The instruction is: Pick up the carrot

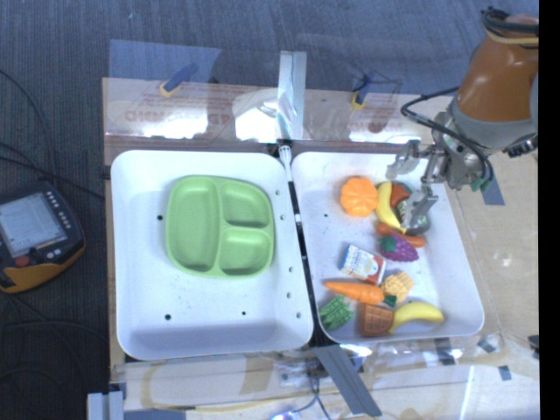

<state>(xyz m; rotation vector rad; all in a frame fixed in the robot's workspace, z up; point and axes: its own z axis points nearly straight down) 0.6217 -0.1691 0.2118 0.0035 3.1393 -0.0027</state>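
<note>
The carrot (354,291) is orange and lies flat on its side in the front half of the right bin (464,269), pointing left-right. It rests between a white carton (361,263) and a green leafy toy (334,311). My gripper (412,185) hangs over the back right of that bin, well behind the carrot, and stands open. Its fingers (420,208) straddle a red toy (401,192) beside a yellow banana (386,205). Nothing is gripped.
The right bin also holds an orange pumpkin-like toy (358,196), purple grapes (400,248), corn (398,283), a brown waffle piece (376,319) and a second banana (418,313). A green divided plate (219,226) lies in the left bin (140,304).
</note>
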